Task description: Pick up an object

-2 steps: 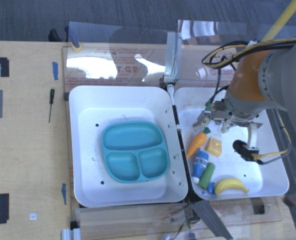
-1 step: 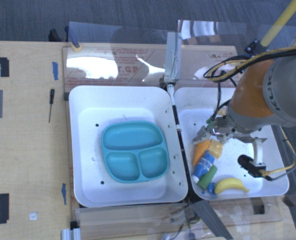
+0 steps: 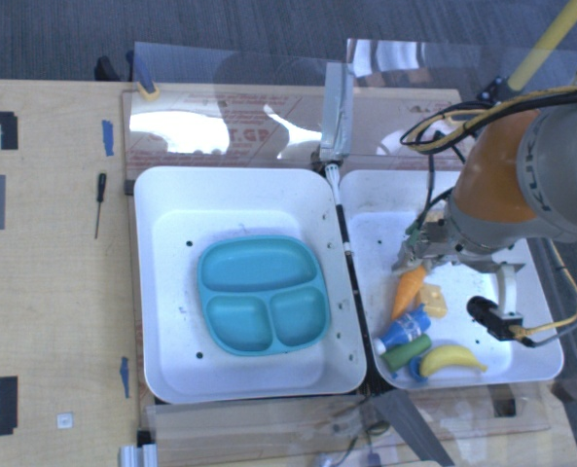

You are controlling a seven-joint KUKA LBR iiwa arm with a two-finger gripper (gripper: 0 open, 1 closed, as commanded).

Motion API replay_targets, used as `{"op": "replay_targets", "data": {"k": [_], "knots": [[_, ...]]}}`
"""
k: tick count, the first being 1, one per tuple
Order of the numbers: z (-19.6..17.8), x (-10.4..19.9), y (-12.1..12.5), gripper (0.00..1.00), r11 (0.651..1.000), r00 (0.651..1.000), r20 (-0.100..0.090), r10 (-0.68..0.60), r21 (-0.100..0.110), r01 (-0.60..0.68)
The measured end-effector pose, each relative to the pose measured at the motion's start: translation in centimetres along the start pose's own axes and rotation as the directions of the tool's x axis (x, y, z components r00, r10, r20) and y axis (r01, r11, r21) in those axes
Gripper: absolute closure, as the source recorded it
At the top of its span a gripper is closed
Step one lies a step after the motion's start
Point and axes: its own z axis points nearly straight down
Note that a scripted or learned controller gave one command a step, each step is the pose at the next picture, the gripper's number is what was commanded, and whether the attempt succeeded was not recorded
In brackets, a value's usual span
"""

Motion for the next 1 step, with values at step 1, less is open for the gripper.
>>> {"op": "replay_targets", "data": {"k": [1], "knots": [[-8.87,6.53,3.84,1.0,1.0,1.0,-0.003,-0.014,0.004,0.014]]}}
